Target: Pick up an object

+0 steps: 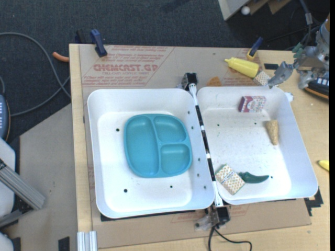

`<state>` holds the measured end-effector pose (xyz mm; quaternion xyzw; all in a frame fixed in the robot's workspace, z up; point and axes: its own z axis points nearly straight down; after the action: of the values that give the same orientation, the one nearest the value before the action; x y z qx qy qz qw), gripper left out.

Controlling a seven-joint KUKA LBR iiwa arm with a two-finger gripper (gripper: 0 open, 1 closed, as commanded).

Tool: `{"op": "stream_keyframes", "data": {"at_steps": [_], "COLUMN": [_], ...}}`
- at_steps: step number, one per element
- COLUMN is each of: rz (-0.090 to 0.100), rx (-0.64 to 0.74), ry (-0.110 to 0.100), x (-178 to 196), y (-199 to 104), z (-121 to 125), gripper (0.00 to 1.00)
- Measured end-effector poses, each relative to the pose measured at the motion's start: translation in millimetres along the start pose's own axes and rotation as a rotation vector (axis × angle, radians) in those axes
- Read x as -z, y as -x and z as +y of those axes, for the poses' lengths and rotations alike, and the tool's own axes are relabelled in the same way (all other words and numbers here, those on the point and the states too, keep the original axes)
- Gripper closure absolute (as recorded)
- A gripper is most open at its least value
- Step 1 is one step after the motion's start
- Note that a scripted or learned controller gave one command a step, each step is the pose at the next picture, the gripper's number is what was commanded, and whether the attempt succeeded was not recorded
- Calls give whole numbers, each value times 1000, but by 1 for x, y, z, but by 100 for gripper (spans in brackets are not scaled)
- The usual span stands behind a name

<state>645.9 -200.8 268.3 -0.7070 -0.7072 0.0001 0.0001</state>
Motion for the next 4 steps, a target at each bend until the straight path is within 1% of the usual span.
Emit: {"op": "stream_keyframes", "data": {"at_steps": [1,2,3,4], "rz": [1,1,0,1], "rx": [0,1,0,1], "ry": [-4,-2,-3,-6], "x": [-116,-177,-183,-174], "y": [17,-7,-61,-61], "z": [20,20,21,20], "gripper": [0,0,0,100]}}
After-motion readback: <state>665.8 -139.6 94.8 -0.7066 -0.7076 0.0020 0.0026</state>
